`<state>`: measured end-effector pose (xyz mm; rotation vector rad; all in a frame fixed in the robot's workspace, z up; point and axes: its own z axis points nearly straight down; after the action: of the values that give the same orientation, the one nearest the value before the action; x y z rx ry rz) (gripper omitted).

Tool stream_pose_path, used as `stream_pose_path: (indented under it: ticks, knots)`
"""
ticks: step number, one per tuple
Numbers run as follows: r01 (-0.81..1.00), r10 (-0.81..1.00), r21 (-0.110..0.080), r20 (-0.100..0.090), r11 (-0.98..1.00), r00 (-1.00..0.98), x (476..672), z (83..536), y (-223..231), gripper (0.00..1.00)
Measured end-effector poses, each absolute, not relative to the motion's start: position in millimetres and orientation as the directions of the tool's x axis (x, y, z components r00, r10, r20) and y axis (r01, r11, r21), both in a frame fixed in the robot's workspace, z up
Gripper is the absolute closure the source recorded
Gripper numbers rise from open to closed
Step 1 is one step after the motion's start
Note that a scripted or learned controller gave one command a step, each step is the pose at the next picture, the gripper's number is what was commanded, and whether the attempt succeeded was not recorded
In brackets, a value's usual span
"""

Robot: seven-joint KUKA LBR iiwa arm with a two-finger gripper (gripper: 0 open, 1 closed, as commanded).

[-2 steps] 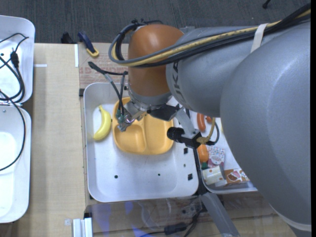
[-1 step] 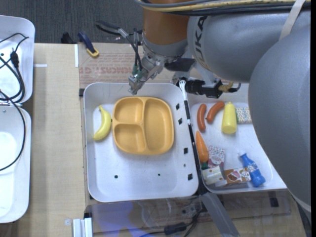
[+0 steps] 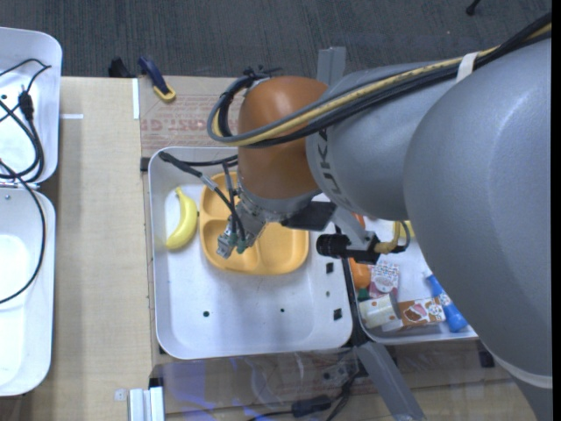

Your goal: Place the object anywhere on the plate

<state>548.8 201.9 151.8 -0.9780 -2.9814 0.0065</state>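
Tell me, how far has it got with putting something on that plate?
Nothing looks done yet. The banana lies in the white bin, beside the yellow divided plate rather than on it. The gripper hangs over the plate's left part; what it carries, if anything, I cannot tell. An object on the plate is what's left.

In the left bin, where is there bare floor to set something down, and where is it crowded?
Free: the left bin floor below the plate, down to its near rim, and a strip under the banana. Crowded: the top, where banana, plate and gripper bunch. The right bin is packed with small items.
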Motion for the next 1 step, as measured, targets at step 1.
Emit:
stream_pose_path:
  ticks: [1]
  knots:
    - [0.652,0.652,-0.003,0.001,0.758,-0.758,559.8,179.3,180.0,1.00]
